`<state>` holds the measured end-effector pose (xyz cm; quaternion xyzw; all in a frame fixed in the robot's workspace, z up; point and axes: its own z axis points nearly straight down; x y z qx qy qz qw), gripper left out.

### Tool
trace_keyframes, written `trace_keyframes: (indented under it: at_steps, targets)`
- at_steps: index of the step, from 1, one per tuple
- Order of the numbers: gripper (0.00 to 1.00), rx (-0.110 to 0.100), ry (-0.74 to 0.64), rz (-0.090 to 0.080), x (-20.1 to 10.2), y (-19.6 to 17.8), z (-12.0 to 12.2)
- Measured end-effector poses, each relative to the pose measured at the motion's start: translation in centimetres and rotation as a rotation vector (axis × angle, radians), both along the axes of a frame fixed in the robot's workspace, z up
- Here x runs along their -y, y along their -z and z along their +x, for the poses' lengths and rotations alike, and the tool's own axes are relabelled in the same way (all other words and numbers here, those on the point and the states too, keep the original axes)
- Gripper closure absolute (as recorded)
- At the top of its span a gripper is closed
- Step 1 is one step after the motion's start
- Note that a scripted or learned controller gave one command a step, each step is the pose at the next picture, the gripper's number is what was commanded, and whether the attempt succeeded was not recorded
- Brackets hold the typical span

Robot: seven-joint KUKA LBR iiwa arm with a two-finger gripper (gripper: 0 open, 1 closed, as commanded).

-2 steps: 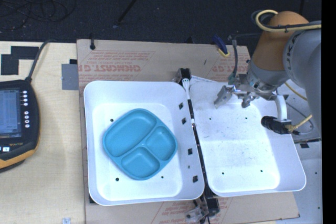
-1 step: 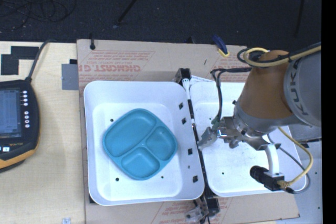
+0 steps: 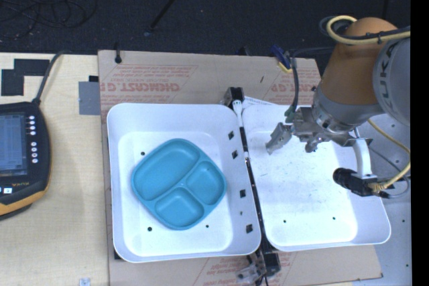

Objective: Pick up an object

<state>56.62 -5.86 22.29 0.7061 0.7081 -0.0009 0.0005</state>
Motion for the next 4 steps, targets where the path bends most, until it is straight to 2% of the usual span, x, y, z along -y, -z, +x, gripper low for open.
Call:
trace_keyframes:
  at_steps: [1,2,3,4]
  targets:
    - [0.0,0.005,0.0,-0.001,2.5,-5.4,8.2]
    - [0.0,-0.021,0.004,0.004,2.6,6.1,2.8]
    - [0.0,-0.007,0.0,0.001,2.3,14.1,6.5]
    - [0.0,-0.005,-0.001,0.003,2.4,13.9,7.8]
